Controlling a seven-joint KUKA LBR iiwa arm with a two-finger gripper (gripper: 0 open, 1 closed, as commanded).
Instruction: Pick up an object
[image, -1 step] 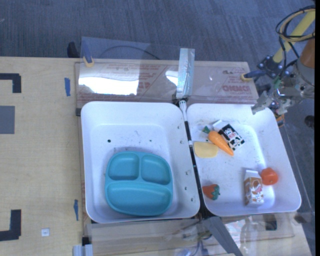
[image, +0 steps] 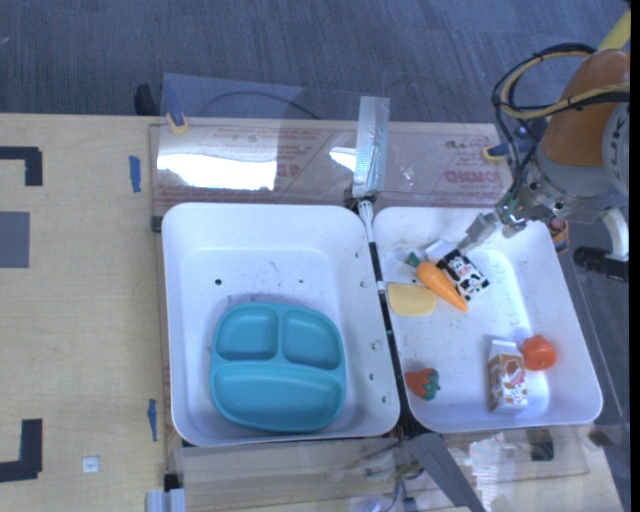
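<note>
My gripper (image: 476, 232) hangs over the far part of the right bin (image: 570, 300), slanting down to the left from the grey wrist at the bin's far right corner. Just below its tip lie a black-and-white patterned item (image: 466, 275) and an orange carrot (image: 440, 284), touching each other. A pale yellow piece (image: 411, 299) rests left of the carrot. Nearer the front are a small red and green fruit (image: 422, 383), a printed carton (image: 507, 376) and an orange-red round fruit (image: 539, 352). Nothing shows held in the gripper.
The left bin (image: 190, 260) holds a blue divided plate (image: 278, 368). A ridge (image: 378, 300) separates the two bins. A clear plastic sheet and a metal bracket (image: 372, 145) stand behind them. Yellow cables (image: 530, 80) loop above the arm.
</note>
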